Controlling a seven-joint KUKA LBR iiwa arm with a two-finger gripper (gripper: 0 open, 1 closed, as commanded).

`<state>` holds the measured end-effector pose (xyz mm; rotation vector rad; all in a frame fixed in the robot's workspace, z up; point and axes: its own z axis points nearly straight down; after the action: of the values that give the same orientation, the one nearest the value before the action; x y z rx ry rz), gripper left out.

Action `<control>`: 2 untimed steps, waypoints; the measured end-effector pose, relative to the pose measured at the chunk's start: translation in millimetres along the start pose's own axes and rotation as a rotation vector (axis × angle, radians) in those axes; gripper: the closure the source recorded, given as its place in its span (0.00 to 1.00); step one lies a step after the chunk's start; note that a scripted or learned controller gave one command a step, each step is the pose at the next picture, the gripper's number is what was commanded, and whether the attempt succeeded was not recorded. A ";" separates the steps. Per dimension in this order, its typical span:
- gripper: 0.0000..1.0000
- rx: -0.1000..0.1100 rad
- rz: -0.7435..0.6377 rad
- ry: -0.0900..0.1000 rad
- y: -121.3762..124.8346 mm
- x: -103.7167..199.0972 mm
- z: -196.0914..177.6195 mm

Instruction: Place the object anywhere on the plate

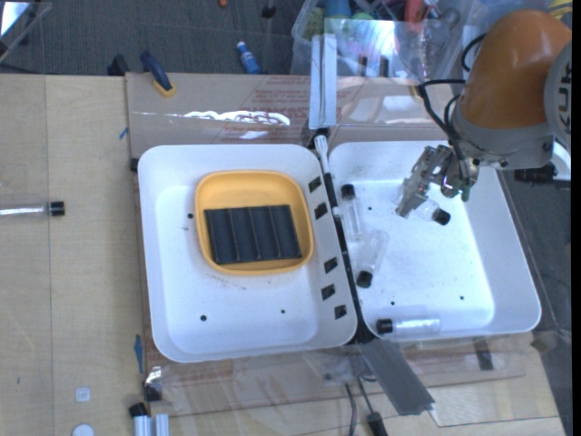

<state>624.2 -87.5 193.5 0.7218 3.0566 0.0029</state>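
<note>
here, the end effector hangs over the right bin's open floor.

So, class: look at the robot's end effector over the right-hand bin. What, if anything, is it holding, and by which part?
It cannot be told. The end effector hangs over the shallow white right-hand bin, too blurred to show anything gripped. The dark ridged rectangular object already lies on the yellow plate.

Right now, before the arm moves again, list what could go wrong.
1. The dark ridged block covers most of the yellow plate; anything else set there may land on it or slide off the rim.
2. The gripper hangs over the right bin; a low crossing to the plate could catch the raised divider with its black clips.
3. The clear pieces by the divider barely stand out on white, so a grasp there may miss.
</note>
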 end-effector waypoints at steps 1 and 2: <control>0.00 -0.001 0.000 -0.001 -0.2 -0.4 -0.8; 0.00 -0.002 -0.079 -0.007 -24.8 -50.7 -47.2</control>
<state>658.4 -132.5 240.7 0.5993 3.0755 0.0029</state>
